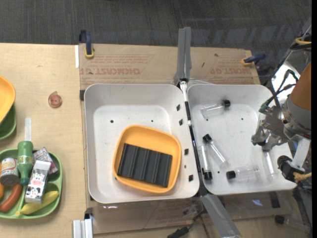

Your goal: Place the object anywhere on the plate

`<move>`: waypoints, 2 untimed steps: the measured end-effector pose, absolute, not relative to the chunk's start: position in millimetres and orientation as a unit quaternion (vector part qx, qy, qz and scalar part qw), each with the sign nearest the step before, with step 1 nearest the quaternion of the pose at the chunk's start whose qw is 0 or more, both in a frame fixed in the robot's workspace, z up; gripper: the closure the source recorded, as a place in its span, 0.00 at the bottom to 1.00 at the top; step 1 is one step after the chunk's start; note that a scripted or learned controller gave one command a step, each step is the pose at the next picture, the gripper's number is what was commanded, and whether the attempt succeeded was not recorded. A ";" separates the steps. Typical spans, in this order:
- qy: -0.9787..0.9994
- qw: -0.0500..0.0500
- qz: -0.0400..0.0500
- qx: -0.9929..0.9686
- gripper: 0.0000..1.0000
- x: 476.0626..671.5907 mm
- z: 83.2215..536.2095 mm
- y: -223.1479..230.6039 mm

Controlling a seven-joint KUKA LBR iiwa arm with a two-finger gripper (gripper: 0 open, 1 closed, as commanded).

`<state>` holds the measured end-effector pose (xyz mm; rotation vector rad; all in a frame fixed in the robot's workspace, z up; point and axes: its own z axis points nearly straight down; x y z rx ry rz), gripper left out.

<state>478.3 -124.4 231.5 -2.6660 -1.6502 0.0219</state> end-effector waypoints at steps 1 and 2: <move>-0.570 0.002 0.002 -0.822 1.00 475.9 90.9 -122.7; -0.658 0.001 0.001 -0.753 1.00 477.4 190.4 -56.8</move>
